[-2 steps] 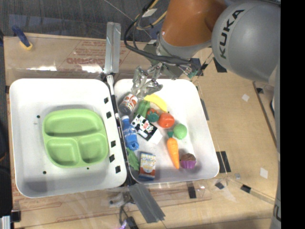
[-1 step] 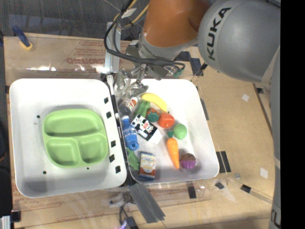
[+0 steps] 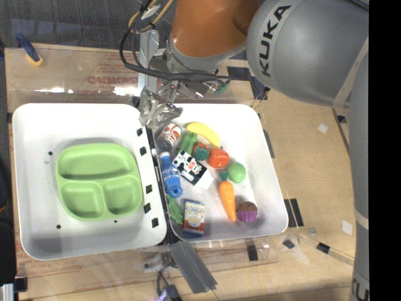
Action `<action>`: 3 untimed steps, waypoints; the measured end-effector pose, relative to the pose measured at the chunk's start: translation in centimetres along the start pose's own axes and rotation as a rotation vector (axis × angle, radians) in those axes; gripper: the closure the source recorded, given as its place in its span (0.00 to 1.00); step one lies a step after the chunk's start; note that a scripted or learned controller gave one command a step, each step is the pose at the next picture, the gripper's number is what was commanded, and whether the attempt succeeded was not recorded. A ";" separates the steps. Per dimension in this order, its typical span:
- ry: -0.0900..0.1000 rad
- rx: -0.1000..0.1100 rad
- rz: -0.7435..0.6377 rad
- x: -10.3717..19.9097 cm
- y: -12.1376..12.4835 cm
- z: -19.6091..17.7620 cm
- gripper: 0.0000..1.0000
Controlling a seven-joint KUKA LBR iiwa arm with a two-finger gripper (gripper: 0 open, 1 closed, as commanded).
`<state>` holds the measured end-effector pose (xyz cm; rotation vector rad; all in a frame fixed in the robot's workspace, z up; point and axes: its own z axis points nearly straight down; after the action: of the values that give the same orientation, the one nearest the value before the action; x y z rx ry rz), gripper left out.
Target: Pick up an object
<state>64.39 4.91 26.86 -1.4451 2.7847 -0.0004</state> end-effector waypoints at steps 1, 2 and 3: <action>0.005 -0.001 0.271 8.1 -1.7 1.1 1.00; 0.002 0.001 -0.001 9.2 -7.2 -0.1 1.00; 0.001 0.000 -0.002 9.2 -7.1 -0.1 0.00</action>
<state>64.94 -6.68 26.95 -1.4481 2.7842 -0.0015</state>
